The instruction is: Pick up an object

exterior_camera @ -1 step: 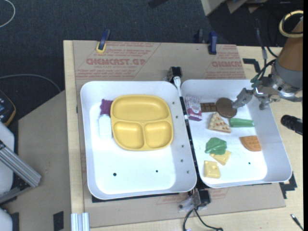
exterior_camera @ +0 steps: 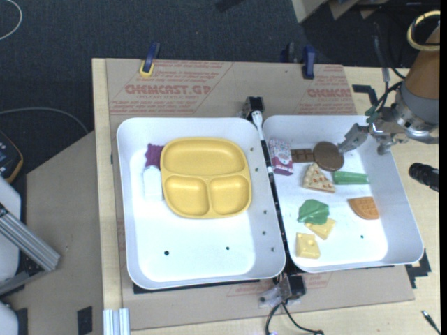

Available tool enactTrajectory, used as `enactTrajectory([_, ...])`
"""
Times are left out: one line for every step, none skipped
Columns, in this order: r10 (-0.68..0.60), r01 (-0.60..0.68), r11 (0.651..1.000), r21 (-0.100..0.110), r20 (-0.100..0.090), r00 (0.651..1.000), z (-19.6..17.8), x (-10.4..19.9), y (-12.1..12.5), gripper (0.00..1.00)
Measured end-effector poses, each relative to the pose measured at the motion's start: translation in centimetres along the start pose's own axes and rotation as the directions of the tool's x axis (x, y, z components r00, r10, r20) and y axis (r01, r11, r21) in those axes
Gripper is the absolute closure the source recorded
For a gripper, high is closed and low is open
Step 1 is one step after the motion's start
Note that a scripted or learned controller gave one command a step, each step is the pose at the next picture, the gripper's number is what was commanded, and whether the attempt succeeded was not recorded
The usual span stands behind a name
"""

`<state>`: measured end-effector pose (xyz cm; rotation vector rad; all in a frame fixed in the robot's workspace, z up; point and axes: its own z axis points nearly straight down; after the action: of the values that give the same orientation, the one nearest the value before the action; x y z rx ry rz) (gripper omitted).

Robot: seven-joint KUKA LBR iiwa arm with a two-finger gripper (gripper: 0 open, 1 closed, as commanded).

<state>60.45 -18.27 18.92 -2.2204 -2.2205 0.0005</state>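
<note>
Gripper [exterior_camera: 353, 137] over right bin [exterior_camera: 398, 208], by brown disc [exterior_camera: 328, 155]; grip state can't tell. Risk: toys packed tight, pizza slice [exterior_camera: 318, 179] touching disc, fingers could nudge both, miss.

Arm [exterior_camera: 422, 82] cut off at right edge; purple item [exterior_camera: 153, 154] half hidden.

Arm [exterior_camera: 419, 96] low, tool [exterior_camera: 363, 137] leftward.

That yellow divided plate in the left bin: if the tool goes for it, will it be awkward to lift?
Probably awkward. The yellow divided plate looks rigid and moulded, so it should not flex. It is wide and lies flat in the left bin, so a rim pinch would likely let it tilt. Its glossy surface may slip.
</note>
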Motion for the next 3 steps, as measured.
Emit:
enactTrajectory([0.000, 0.000, 1.000, 0.006, -0.002, 1.000, 6.1, 0.5, -0.7, 0.00])
enactTrajectory([0.000, 0.000, 1.000, -0.003, -0.004, 1.000, 10.2, 0.6, -0.4, 0.00])
enactTrajectory([-0.001, 0.001, 1.000, -0.012, 0.002, 1.000, 8.9, 0.5, -0.3, 1.00])
